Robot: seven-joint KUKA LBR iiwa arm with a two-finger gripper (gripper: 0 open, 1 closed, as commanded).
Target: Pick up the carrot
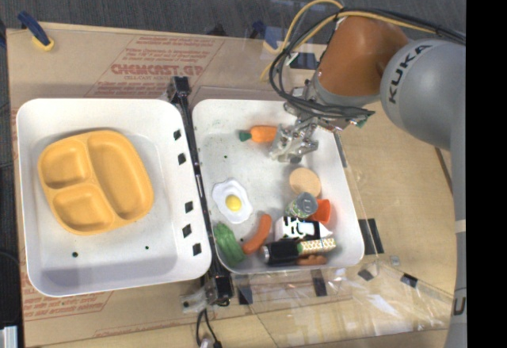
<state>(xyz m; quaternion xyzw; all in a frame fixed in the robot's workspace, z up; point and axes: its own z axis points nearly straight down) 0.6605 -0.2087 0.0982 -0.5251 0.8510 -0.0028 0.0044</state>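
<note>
Just beside the gripper (291,142), toward the yellow tray (95,180), the carrot (260,134) is seen lying free on the right bin's (238,112) floor. Whether the gripper is spread or closed cannot be told; an approach is judged underway.

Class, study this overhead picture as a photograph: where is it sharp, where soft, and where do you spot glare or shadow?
Camera view: lighting is even and soft; the yellow tray and fried egg look fairly sharp; the gripper beside the carrot is slightly blurred; the clear plastic sheet glints; faint shadows line the right bin.
</note>
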